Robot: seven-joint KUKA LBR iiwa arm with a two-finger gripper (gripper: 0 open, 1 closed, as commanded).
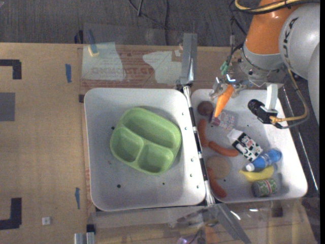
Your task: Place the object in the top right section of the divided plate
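Note:
A green divided plate point(146, 140) lies tilted in the left white bin point(101, 105), with one long section along its upper right side and two smaller ones below. My gripper point(225, 87) hangs over the upper left corner of the right bin point(292, 141). It is shut on the thick end of an orange carrot point(221, 103). The carrot points down and to the left, lifted above the items in that bin. The plate's sections hold nothing.
The right bin holds a brown round item point(204, 107), sausages point(223, 149), a pink packet point(226, 120), a black-and-white carton point(247, 145), a blue bottle point(264, 159), a banana point(256, 173), a green can point(265, 187) and a tan disc point(218, 165). A metal divider point(195, 136) separates the bins.

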